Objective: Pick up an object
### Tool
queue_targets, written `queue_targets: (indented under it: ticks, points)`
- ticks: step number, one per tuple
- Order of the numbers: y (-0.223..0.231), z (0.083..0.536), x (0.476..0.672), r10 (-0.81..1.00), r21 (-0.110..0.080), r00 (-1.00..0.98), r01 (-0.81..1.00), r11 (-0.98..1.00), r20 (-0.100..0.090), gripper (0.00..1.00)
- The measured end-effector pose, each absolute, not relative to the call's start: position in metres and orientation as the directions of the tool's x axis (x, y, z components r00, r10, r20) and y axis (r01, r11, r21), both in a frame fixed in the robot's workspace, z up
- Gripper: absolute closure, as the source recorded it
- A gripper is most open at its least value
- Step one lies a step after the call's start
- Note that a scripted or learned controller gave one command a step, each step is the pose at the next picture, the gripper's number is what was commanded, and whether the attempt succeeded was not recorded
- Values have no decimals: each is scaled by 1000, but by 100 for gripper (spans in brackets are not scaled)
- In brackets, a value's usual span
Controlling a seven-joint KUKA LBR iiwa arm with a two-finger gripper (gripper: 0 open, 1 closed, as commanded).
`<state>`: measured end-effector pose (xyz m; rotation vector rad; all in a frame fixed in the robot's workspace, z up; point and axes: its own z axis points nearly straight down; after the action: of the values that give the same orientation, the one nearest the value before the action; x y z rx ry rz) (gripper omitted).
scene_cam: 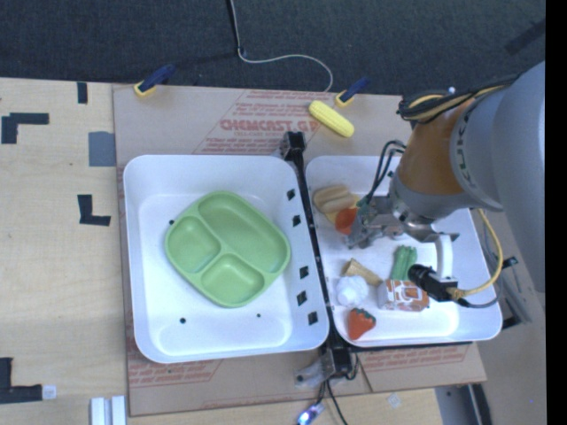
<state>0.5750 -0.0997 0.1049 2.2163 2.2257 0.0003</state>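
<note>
Progress looks early: nothing is lifted yet. Gripper (365,228) sits low in the right bin (478,330), beside a small red toy (346,219) near the bin's left wall; whether its jaws are clenched, I cannot tell.

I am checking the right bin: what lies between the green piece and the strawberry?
In the camera view, a small orange and white carton lies between the green piece and the strawberry.

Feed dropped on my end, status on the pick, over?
Gripper low in right bin, among the toy food. Red piece and bread piece right beside it; grasp not confirmed. Strawberry and carton lie close by. Green tray in left bin.
</note>
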Motion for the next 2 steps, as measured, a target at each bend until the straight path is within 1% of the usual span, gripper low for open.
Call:
queue_targets:
  ticks: [1,2]
  points:
    - [-99,114,575,1000,-1,-5,1000,5,0,100]
    - [12,189,588,1000,7,-14,1000,14,5,100]
